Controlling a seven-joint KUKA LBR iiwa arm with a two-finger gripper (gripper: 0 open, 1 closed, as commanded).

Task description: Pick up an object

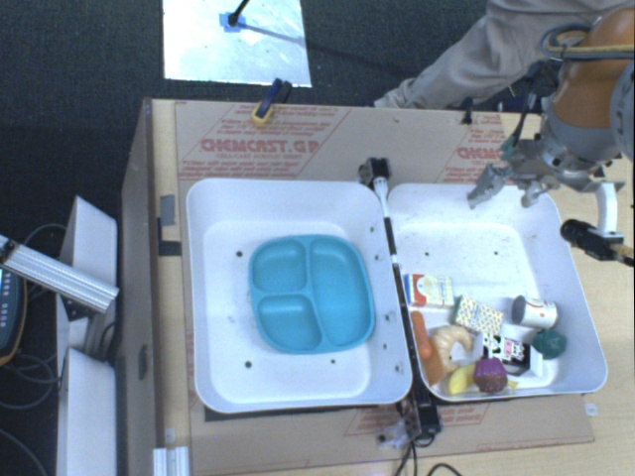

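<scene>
A: Above the right bin's far rim: gripper, fingers spread, nothing between them.

B: Left bin contents?

A: One blue divided plate, centred.

B: Right bin?

A: Near corner cluster: small carton, orange carrot, white cup, dark green ball, purple item, yellow piece. All well apart from the gripper.

Dark speckled floor wraps the wooden bench, and beyond the bench's far edge a shiny pale sheet lies on that floor, catching the light. Left of the bench there's a white block and a ribbed metal bar, with dark cables looping below them.
</scene>
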